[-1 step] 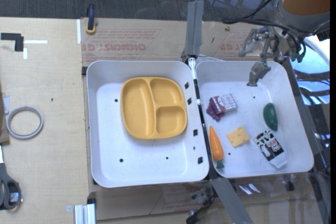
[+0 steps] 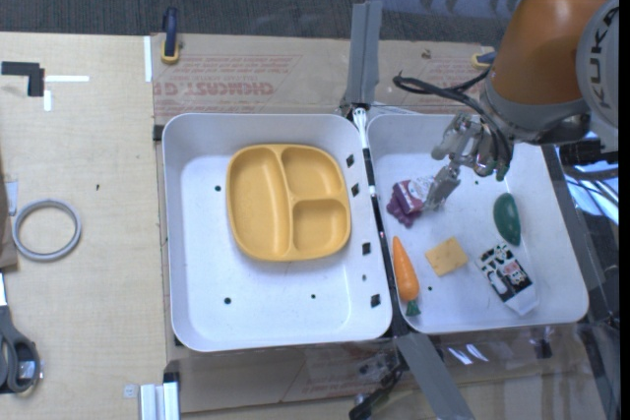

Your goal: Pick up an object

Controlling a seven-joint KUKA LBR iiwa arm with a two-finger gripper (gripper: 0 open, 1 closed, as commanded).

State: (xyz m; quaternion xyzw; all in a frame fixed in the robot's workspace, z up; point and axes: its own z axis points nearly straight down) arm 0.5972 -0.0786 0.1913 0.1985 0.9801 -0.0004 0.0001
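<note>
Gripper [image 2: 445,184] sits low in right bin [image 2: 551,305], beside purple object [image 2: 404,201]; finger state cannot be told. Risk: off-centre closure nudges the object aside, yielding an empty grasp.

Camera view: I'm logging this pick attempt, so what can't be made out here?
- Claw: small and seen from above against the right bin; its tip is at the purple object, but contact or a hold cannot be judged.
- Purple object: too small and blurred to identify.
- Black and white packet: its print is too small to read.
- Arm: its upper part is cut off by the right edge.
</note>
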